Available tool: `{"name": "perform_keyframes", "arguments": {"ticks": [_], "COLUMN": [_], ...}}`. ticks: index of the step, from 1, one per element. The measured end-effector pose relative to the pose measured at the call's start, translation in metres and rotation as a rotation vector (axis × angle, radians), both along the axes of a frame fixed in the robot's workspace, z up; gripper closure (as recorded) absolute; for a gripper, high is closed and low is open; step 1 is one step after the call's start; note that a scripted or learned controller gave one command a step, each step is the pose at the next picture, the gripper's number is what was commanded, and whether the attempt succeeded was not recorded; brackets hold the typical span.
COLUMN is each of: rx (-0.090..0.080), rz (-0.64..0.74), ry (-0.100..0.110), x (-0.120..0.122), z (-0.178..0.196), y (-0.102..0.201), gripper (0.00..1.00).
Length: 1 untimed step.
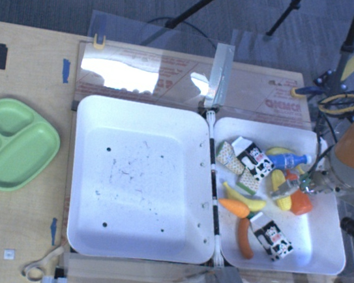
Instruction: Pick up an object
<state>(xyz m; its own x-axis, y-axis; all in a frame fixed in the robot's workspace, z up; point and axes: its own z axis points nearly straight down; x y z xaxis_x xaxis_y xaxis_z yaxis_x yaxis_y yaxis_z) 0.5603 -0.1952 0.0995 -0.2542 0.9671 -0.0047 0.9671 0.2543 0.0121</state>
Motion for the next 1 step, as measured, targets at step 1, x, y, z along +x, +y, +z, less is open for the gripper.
{"name": "perform_keyframes", "arguments": {"ticks": [1], "rx": [0.001], "rz": [0.076], "ry": [0.011], "x": [-0.0131], "z": [0.067], "y": [0.0655], "gripper": [1.0]}}
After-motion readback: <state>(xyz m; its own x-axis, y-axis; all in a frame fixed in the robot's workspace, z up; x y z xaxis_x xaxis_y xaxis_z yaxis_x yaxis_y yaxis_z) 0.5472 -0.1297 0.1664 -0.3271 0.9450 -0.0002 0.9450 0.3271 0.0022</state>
